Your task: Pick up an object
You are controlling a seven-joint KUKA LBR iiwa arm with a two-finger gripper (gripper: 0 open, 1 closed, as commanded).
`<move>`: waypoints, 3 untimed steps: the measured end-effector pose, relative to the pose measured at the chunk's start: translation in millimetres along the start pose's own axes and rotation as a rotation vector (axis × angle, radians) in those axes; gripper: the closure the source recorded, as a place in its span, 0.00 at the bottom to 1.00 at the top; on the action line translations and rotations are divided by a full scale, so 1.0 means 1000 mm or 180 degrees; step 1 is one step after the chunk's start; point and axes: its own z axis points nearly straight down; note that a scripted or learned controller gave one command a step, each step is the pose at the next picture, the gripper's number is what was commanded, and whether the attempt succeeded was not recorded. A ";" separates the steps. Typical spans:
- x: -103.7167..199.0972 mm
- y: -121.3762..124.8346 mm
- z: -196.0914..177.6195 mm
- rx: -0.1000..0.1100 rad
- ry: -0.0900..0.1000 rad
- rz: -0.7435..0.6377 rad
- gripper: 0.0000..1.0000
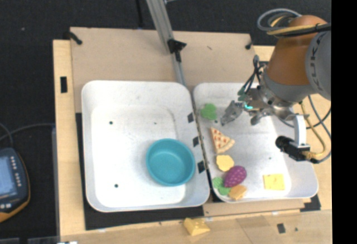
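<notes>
The desk (122,53) carries two shallow white bins side by side. The left bin (111,103) holds a blue bowl (170,161), upright, in its lower right part. The right bin (290,181) holds the loose objects: a green round piece (208,111) near its upper left corner, a pizza slice toy (221,139) below that, then a yellow piece (225,162), a purple grape bunch (235,174), a small green piece (218,184) and an orange piece (237,192) clustered along the lower left rim. A yellow square block (273,181) lies apart, toward the lower right of that bin. The arm enters from the right of the frame, its end effector (240,113) over the upper middle of the right bin, just right of the green round piece and above the pizza slice toy. Its fingers stand apart, with nothing seen between them. A yellow wedge (196,227) lies on the desk below the bins, outside both. A handheld controller (11,181) sits at the left edge of the frame.
</notes>
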 end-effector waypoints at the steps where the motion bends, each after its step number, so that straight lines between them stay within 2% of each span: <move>1: -0.004 -0.006 0.062 0.0023 -0.0005 0.0004 0.00; 2: -0.005 -0.006 0.106 0.0004 -0.0006 0.0008 0.00; 3: -0.006 -0.005 0.095 -0.0007 -0.0002 0.0031 1.00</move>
